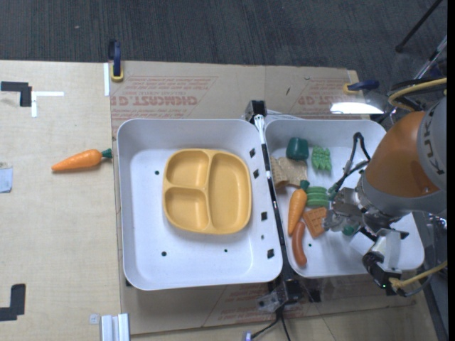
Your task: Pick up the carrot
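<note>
Right bin (398, 260) holds carrot (296, 209), sausage (298, 246), perhaps bread (288, 171).

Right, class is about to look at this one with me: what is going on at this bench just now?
A grey and orange robot arm reaches in from the right over the right bin, which holds toy food: a carrot, a red sausage, green pieces and a brown slice. Its gripper hangs just right of the carrot, which lies in the bin, not lifted. The left bin holds a yellow divided plate. A second carrot lies on the bench outside the bins.
</note>
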